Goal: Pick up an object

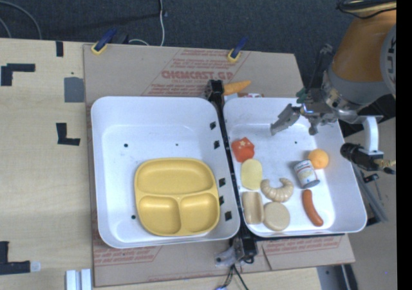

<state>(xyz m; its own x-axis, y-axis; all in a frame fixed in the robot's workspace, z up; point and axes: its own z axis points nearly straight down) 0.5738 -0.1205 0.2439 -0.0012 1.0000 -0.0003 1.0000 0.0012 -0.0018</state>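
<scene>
We see the arm (364, 57) reaching in from the right, its gripper (297, 118) hanging over the back of the right bin (351, 218). Two grey fingers (281, 121) splay apart with nothing between them, so we read it as released and empty. It sits above bare white floor, well apart from the food toys, which cluster toward the front half of that bin.

There we find a red tomato (243, 148) near the divider, a pale oval (252, 170) just below it, a curled croissant (277, 188), a bread stick (252, 207) and a round cookie (277, 216) touching or nearly so. Further right lie a small can (305, 173), an orange ball (318, 158) just beside it, and a sausage (312, 208) near the front wall.

The left bin (103, 154) holds a yellow tray (177, 195), lying flat. A carrot (237, 87) rests outside, behind the bins.

We judge the pick not yet begun: any target will do, and the tomato looks easiest, standing clear of its neighbours. The crowded items risk a finger landing on two at once.
</scene>
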